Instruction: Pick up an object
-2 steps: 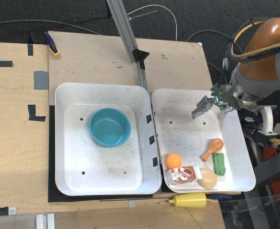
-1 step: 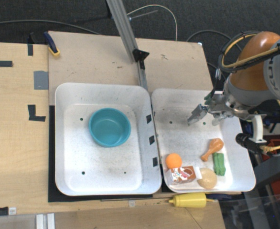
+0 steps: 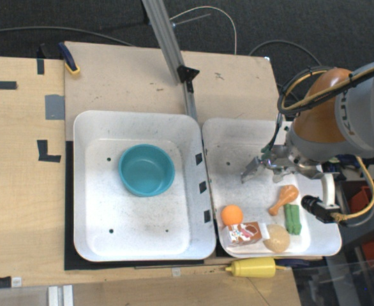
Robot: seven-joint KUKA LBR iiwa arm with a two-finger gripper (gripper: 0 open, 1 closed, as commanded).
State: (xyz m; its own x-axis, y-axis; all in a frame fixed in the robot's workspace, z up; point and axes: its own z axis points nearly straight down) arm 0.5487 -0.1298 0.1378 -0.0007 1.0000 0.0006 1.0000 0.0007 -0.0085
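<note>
Gripper [image 3: 258, 168] hangs over the right bin [image 3: 235, 139], fingers spread apart, nothing between them, over bare speckled floor. Objects cluster at the bin's near end: smooth orange ball [image 3: 232, 215], flat red-white packet [image 3: 243, 233], pale rounded lump [image 3: 277, 238], orange carrot shape [image 3: 284, 198], green ribbed piece [image 3: 292, 219]. Glossy teal bowl [image 3: 147, 169] sits in the left bin [image 3: 91, 171].

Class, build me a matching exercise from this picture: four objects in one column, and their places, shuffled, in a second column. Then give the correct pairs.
Objects:
1. teal bowl
2. orange ball
3. yellow bottle
4. green piece

Places:
A. on the bench, just outside the right bin's near edge
B. in the left bin
C. in the right bin, beside the carrot-shaped toy
D. in the right bin, near the wall shared with the left bin

Pairs: 1-B, 2-D, 3-A, 4-C
</note>
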